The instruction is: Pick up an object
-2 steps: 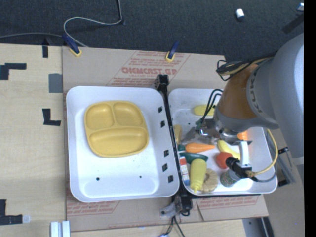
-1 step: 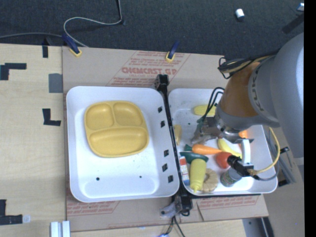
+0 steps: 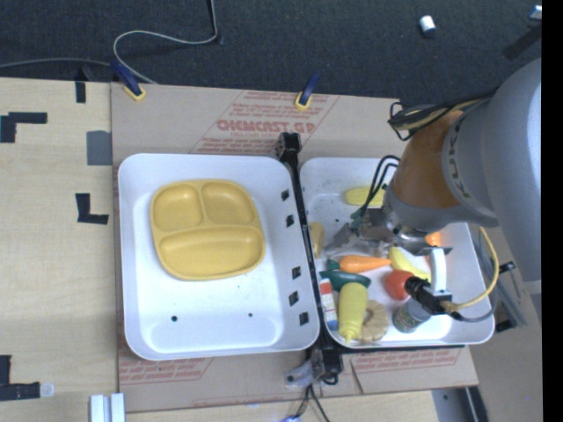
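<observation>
Wooden counter [image 3: 53,262] with two white bins; claw [image 3: 374,227], grip state indiscernible, low in right bin [image 3: 475,332]; carrot [image 3: 365,264] just beneath, yellow tray [image 3: 208,229] well left.

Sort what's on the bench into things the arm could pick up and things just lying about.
For the job:
carrot
tomato
yellow bottle
banana
right bin, holding all these
arm, reaching over it

Lying about:
yellow divided plate
left bin
cable
two clamps
</observation>
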You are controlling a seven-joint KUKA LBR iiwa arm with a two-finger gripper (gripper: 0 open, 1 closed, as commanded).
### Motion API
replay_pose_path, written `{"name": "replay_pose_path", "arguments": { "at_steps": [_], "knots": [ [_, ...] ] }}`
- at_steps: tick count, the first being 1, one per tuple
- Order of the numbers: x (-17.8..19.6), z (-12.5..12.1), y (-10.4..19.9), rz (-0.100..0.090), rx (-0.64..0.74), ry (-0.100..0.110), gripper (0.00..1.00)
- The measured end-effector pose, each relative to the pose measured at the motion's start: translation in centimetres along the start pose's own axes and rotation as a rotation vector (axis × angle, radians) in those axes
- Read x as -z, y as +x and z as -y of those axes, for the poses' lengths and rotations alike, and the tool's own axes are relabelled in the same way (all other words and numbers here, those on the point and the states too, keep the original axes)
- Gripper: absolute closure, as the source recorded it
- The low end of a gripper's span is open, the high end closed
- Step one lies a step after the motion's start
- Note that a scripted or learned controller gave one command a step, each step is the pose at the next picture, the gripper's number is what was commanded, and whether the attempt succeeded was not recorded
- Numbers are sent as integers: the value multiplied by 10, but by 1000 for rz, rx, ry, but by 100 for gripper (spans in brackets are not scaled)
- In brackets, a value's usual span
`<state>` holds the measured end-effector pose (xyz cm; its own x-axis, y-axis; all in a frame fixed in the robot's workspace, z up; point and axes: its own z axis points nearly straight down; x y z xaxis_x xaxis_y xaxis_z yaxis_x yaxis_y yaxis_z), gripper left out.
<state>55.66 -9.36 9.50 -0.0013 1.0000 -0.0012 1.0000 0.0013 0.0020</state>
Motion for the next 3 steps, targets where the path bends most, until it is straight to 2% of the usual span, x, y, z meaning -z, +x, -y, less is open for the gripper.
{"name": "replay_pose_path", "arguments": {
  "at_steps": [1,2,3],
  "knots": [
    [9,0,1,-1,1,1,100],
    [9,0,1,-1,1,1,0],
    [-10,-11,-6,-2,0,4,0]
  ]
}}
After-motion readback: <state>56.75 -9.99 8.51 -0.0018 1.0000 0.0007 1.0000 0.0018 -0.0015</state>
